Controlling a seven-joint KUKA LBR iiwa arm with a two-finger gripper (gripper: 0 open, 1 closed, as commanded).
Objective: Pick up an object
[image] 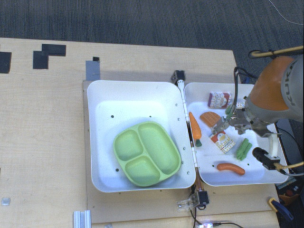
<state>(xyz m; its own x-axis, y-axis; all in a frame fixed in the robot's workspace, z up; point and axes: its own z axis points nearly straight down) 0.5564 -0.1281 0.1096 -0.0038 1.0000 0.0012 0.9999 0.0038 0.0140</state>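
1. the gripper (224,124) hangs low in the right bin (205,175); whether it is released or clenched, i cannot tell.
2. nearest target: the small packet (223,142), just below the gripper, its long axis slanting down-right.

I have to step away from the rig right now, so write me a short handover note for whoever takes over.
Gripper: low over the right bin, among the toy food; no object seen between its fingers, and whether they are open or shut is unclear.
Right bin: carrot at the left wall, small packet at the back, orange slice and a wrapped snack by the gripper, green pod, sausage in front.
Left bin: green divided plate.
Done: arm is over the objects.
Left: grasp one and lift it.
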